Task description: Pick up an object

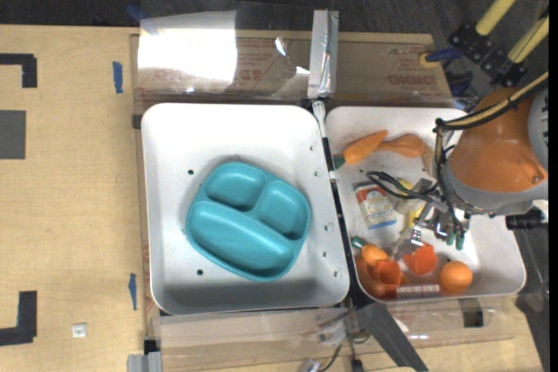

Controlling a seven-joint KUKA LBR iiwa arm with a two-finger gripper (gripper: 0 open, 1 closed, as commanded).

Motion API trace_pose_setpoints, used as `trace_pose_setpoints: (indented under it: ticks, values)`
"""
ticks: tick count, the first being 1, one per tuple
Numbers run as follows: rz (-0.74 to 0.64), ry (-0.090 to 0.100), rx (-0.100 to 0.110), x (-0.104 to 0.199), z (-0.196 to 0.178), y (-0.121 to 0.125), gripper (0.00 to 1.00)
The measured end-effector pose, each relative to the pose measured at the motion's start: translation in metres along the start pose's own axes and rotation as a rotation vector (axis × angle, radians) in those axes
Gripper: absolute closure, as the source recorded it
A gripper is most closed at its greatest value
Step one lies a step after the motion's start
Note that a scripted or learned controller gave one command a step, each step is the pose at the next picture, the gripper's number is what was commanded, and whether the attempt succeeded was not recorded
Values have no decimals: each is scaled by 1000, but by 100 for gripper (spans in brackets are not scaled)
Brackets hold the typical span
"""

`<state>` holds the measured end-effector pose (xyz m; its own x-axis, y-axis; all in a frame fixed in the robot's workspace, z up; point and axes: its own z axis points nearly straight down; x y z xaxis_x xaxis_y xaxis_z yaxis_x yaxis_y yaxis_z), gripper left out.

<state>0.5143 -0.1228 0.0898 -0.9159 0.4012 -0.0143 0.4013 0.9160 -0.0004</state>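
Bins are seen side by side on the bench, two white ones. The left bin (166, 144) holds a teal plate (248, 218) with three parts in it. The plate is laid flat near the middle of that bin, a little toward the near side.

The right bin (506, 270) is crowded with small things. An orange toy carrot (364, 147) is laid at the far left of it, close to the wall between the bins. Just to the right of the carrot a lighter orange piece (408, 144) is seen. A small card with a picture (376, 207) is laid near the middle. At the near side, an orange cup (382, 273) is placed by the left corner, with a small orange ball (372, 255) touching it. A red-orange block (423, 260) is seen next to them, and a round orange fruit (455, 276) is set further right.

The arm is reached in from the right, with its orange band (493, 157) over the right bin. The gripper (436, 226) is held low over the middle of that bin, just beyond the red-orange block. Dark wires and metal bits are bunched around it, so it cannot be told whether the claw is wide or narrow. Nothing can be made out between its tips.

A clear plastic sheet (227, 57) is propped up at the far side of the bins.
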Motion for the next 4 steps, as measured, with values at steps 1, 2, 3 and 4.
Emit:
trace_pose_setpoints:
  ticks: [1, 2, 3, 4]
  values:
    - [-426, 1, -5, -85, 2, 8, 0]
    - [-425, -15, -6, -89, -13, 10, 100]
    - [-321, -5, -4, -105, -176, 4, 100]
    - [-321, 5, -4, -103, -171, 4, 0]
